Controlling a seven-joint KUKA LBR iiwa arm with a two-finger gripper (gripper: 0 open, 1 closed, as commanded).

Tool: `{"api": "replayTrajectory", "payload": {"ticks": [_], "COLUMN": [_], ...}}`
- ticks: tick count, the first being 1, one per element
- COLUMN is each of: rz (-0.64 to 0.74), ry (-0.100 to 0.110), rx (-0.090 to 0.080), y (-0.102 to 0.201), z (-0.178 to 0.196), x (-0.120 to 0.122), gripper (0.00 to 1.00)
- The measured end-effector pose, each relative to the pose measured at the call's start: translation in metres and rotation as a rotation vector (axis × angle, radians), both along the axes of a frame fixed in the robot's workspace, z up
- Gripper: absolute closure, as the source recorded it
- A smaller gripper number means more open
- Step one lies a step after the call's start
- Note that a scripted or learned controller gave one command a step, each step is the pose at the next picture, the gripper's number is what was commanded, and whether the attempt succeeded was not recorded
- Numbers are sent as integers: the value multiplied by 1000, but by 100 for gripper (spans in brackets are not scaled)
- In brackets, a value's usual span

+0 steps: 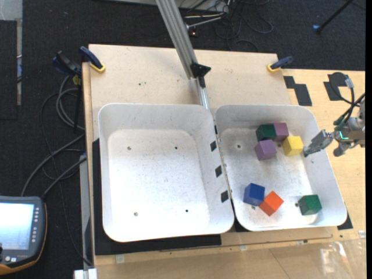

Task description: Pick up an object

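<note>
The right bin [232, 156] holds several small cubes. A dark green cube [266, 132] and a purple cube [281, 129] touch at the back, with a second purple cube [265, 149] and a yellow cube [292, 145] just in front of them. Near the front lie a blue cube [254, 193] touching an orange cube [271, 203], and a green cube [310, 204] in the front right corner. My gripper [328, 146] hangs over the bin's right rim, right of the yellow cube. It is open with nothing between its fingers.
The left bin [157, 167] sits beside the right one. A slanted metal pole [177, 31] comes down to the back edge between the bins. Clamps [93, 61] hold the board's back corners. A teach pendant [17, 231] lies at the lower left.
</note>
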State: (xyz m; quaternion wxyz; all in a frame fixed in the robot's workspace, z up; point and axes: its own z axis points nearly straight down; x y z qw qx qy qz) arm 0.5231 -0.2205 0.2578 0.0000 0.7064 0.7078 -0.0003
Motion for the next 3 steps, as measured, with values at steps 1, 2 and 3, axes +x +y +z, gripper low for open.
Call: {"api": "replayTrajectory", "payload": {"ticks": [1,2,3], "rz": [1,-3,-2], "ry": [4,6,0], "rx": [2,2,0], "y": [9,7,8], "z": [-54,-116,-165], "x": [7,-1,-1], "gripper": [0,0,0]}}
